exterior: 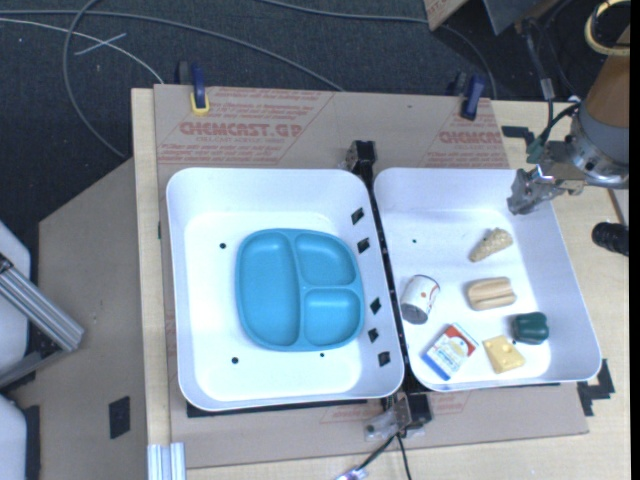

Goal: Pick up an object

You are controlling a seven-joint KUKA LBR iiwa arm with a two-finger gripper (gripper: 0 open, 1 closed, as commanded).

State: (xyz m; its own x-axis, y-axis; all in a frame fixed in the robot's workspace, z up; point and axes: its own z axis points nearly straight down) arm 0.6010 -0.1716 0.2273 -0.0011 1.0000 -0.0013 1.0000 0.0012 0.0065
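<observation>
The right bin (440,193) holds several small objects: a tan cone-shaped piece (490,244), a tan bread-like block (490,293), a white cup with a red mark (419,298), a dark green lump (529,327), a yellow cheese wedge (503,353) and a small red, white and blue packet (449,351). My gripper (523,198) hangs over the bin's far right corner, up and to the right of the cone piece. Nothing shows between its fingers. The arm comes in from the right edge.
The left bin (195,208) contains a blue divided plate (298,288). A black divider with clips (372,258) runs between the bins. Cardboard lies under both bins, with clamps at its far edge. Cables trail on the dark floor behind.
</observation>
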